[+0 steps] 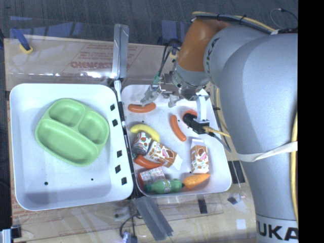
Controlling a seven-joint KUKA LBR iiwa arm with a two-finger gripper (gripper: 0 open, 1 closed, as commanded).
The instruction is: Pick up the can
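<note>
- Lay on its side in the middle of the right bin [223, 184]: the can [163, 154], a short cylinder with a printed red, white and brown wrap, tilted across the frame.
- Touched or nearly touched a second, similar can [141, 144] at its left end; a banana [146, 131] just above, an orange-red sausage [147, 162] pressed along its lower side.
- Judged light and stiff, with a smooth and probably slippery wall; likely to roll if nudged from one side.
- Best taken across the round body near its middle, jaws squeezing the curved wall at right angles to the long axis; little room on the lower left, more open floor on the upper right.
- Hovered near the upper part of the right bin: the gripper [161, 92], metal and grey, fingers spread moderately wide with nothing between them, just above a sausage [142, 107] and well apart from the can.
- Also in the right bin: another sausage [177, 127], a small carton [199, 159] with printed faces, a carrot [196, 180], a green bottle [164, 186], a red-and-white box [152, 174].
- Sat in the left bin [20, 186]: a matte green divided plate [73, 131] of moulded plastic with soft rounded corners.
- Looked glossy and hard, both white bins.
</note>
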